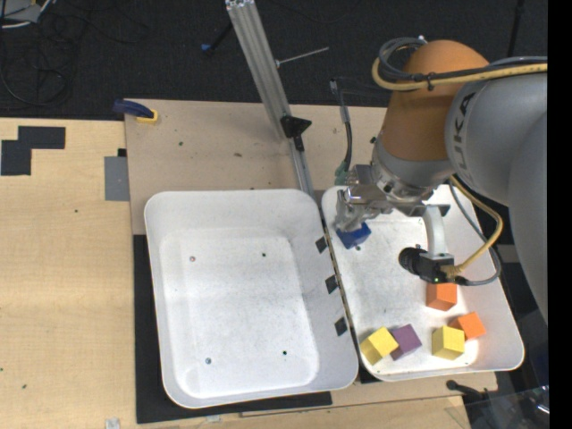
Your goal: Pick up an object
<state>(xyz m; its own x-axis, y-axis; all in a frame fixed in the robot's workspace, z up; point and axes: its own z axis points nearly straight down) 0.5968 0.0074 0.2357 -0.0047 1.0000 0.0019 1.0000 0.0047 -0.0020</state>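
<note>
Far to the left of the claw, the light wooden worktop (63, 266) is bare apart from some dark patches. Nearer, just left of the claw, sits the left bin (179, 217), a shallow white tray with a few dark specks on its floor. A slanted metal rail (259, 52) runs down from above and ends just left of the claw, along the seam between the two bins.

The claw (350, 222) hangs over the upper left corner of the right bin (509, 351), low and close to the dividing rim. A small blue block (355, 235) sits right at its tip. Whether the block is pinched between the jaws or merely lying under them cannot be told from this angle, nor can how wide the claw stands.

Below and to the right of the claw, well apart from it, lie the other blocks: a yellow one (379, 342) touching a purple one (406, 339), a second yellow one (448, 341) beside an orange one (472, 325), and another orange one (441, 296) just above them.

The blue block looks small, rigid and light, probably foam or painted wood, so it should neither crush nor weigh on the arm. Its flat faces may be a little slick. The best hold would be across two opposite flat sides, square on, low on the body, with the rim nearby leaving little room on the left.
</note>
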